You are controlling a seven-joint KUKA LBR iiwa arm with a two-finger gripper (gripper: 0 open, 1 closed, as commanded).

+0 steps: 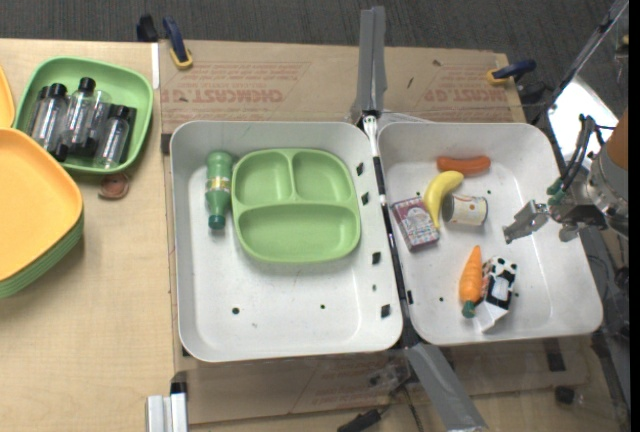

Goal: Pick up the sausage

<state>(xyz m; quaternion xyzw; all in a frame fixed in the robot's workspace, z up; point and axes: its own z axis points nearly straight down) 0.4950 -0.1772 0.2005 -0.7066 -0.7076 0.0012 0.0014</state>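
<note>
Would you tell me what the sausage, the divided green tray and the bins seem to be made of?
Sausage: probably toy plastic, smooth and evenly orange-red. Divided green tray: apparently matte moulded plastic, with rounded edges and uniform colour. Bins: seemingly hard white plastic, with faint sheen; the material is uncertain.

The sausage [464,163] lies at the far side of the right bin [540,315], just beyond the banana [441,195]. The claw [540,220] hovers near the bin's right edge, well apart from the sausage.
</note>
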